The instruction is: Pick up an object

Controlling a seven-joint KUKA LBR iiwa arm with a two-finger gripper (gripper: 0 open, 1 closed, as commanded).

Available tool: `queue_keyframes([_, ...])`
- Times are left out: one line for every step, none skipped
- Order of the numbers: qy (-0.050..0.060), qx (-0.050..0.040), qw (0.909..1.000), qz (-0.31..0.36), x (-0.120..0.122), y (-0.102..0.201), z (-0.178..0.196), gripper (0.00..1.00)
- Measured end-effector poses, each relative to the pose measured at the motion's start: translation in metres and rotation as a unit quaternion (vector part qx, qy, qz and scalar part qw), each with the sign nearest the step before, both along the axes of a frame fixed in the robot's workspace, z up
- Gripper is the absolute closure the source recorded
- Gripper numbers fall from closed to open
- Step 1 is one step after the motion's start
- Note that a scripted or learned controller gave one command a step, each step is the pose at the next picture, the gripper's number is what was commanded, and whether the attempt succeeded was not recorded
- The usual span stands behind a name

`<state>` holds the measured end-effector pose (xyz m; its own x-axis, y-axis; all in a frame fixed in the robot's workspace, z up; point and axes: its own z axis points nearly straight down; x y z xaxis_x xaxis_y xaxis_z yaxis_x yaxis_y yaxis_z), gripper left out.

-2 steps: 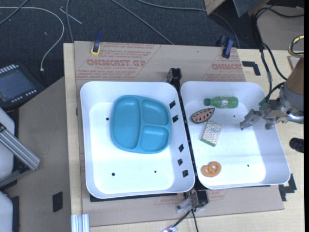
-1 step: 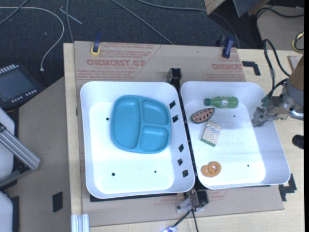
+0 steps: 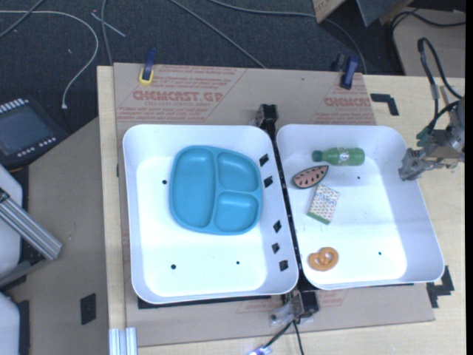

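In the right bin (image 3: 414,228) lie a green bottle (image 3: 339,155) on its side at the back, a brown-and-red watermelon-slice toy (image 3: 310,176) just in front of it, a small green-and-white packet (image 3: 324,203) in the middle, and a tan pretzel (image 3: 323,258) near the front left corner. The gripper (image 3: 412,167) is at the bin's right rim, level with the bottle and well to the right of every object. Nothing is seen in its grasp.
The left bin (image 3: 148,265) holds a blue divided plate (image 3: 216,190). Black clips line the seam between the bins. Cables run along the right edge beside the arm. Two blue clamps sit at the bench's back edge.
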<state>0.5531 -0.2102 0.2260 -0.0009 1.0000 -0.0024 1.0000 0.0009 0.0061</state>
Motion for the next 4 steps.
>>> queue_keyframes([0.000,0.0000,1.0000,0.000,-0.009,-0.002,0.051,1.00])
queue_keyframes([0.001,0.0004,1.0000,0.000,-0.008,-0.002,0.076,1.00])
queue_keyframes([0.003,0.0023,1.0000,0.002,-0.004,0.051,0.072,1.00])
queue_keyframes([0.004,0.0026,1.0000,0.003,-0.009,0.103,0.070,1.00])
